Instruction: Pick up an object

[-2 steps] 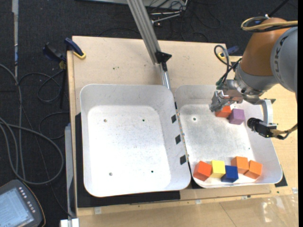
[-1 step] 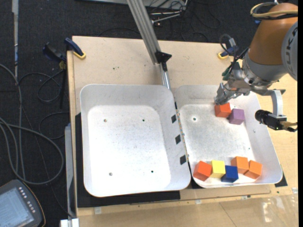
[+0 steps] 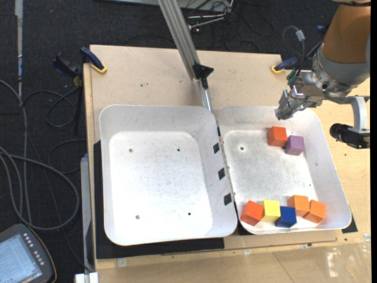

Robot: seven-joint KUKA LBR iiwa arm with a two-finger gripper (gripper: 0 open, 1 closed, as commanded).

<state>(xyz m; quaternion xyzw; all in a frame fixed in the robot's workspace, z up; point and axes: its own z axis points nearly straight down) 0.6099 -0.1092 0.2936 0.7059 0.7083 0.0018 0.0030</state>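
The gripper (image 3: 287, 112) hangs over the far rim of the right bin (image 3: 331, 171); whether its jaws are parted cannot be told, and nothing is visibly between them. Just beside it, at about five o'clock, an orange cube (image 3: 277, 135) touches a purple cube (image 3: 294, 144). Five more blocks (image 3: 284, 210) crowd the near edge at six o'clock. A clean pick likely means centring on the orange cube, clear of its purple neighbour.
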